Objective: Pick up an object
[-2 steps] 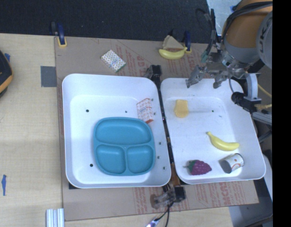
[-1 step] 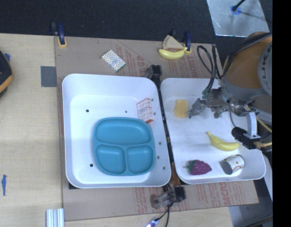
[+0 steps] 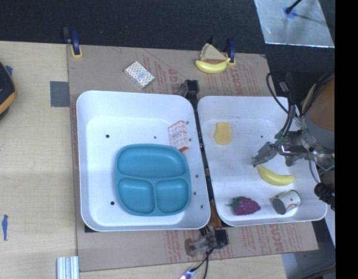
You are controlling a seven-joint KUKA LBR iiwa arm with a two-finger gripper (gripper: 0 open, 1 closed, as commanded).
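The right bin (image 3: pixel 240 106) has open white floor across its middle and along its far edge, apart from a yellow chip (image 3: pixel 223 133) near the far left corner. Its near edge is crowded: purple grapes (image 3: pixel 244 206), a small cup (image 3: pixel 285 202) on its side and a banana (image 3: pixel 275 176) just beyond them. The gripper (image 3: pixel 272 154) hangs right by the banana. In the left bin (image 3: pixel 86 156), a blue divided tray (image 3: pixel 152 178) takes up most of the floor, with a small packet (image 3: pixel 178 135) at its far corner; only narrow margins stay open.
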